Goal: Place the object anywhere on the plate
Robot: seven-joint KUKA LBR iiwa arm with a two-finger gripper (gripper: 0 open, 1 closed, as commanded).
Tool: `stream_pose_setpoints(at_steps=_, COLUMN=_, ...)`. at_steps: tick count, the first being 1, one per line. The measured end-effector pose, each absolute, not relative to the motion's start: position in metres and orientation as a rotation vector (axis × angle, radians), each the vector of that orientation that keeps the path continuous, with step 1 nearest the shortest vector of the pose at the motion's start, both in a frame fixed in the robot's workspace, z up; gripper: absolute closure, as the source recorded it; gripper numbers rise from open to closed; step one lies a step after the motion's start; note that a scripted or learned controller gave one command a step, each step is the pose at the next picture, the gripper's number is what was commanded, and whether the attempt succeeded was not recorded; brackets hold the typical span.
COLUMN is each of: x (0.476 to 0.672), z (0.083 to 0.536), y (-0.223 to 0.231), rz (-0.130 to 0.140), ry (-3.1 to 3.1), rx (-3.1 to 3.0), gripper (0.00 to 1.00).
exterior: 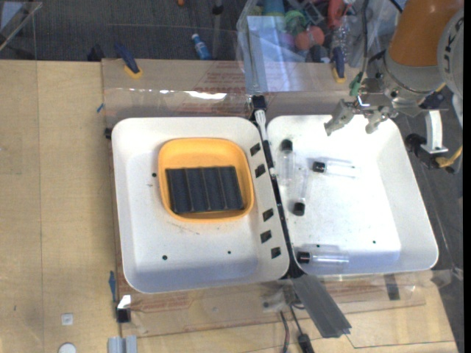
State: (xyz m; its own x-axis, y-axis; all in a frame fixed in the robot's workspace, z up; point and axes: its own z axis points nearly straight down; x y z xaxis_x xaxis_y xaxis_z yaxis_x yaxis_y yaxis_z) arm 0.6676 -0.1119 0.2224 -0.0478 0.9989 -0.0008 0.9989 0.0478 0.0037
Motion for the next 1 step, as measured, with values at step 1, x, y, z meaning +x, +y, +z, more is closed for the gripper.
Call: stream_pose_setpoints(at_steps=1, x=0.6675, z=0.2277, y=-0.1231, rz=0.002, ry=2.283, rx=2.153, gripper=0.0)
